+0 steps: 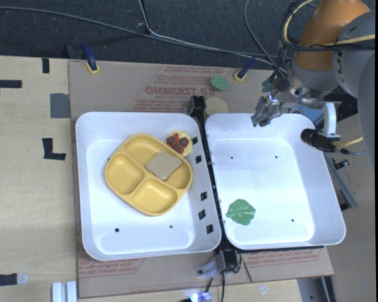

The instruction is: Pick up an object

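A green leaf-shaped piece [240, 211] lies flat near the front of the right bin [315, 194]. In the left bin [91, 168] a yellow sectioned plate [129, 172] carries a tan slice of bread [163, 165]. A small cluster of dark red berries [179, 143] rests at the plate's far right edge. My gripper [263, 116] hangs over the far rim of the right bin, well behind the green piece, with nothing seen between its fingers.
A small green ridged piece [219, 82] lies on the cardboard behind the bins. Black clips [199, 109] join the two bins along the middle. The arm's grey body and cables [327, 36] fill the far right. A blue clamp [89, 60] holds the cardboard at back left.
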{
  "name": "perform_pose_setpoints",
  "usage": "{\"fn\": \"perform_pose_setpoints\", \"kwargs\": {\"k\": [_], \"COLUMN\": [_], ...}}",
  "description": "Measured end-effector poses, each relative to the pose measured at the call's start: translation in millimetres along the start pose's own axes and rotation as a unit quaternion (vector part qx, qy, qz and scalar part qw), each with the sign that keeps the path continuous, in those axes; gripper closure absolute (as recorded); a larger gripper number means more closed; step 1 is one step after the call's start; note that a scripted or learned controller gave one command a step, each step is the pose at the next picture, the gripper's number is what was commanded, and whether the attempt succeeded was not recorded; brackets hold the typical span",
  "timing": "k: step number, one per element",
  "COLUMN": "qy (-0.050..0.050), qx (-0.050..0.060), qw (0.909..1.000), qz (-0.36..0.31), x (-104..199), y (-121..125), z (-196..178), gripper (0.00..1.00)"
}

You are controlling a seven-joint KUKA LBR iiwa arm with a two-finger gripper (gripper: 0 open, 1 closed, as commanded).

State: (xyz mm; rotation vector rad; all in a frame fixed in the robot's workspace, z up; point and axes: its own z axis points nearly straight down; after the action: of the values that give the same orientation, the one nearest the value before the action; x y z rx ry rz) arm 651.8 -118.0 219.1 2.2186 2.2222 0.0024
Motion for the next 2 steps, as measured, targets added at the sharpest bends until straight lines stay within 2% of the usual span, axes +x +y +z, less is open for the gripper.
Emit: {"fn": "perform_pose_setpoints", "kwargs": {"k": [2], "qy": [0.000], "qx": [0.003], "qw": [1.0000], "qz": [-0.002], "x": [92.5], "y": [-53.1], "z": [11.2], "gripper": [1.00]}}
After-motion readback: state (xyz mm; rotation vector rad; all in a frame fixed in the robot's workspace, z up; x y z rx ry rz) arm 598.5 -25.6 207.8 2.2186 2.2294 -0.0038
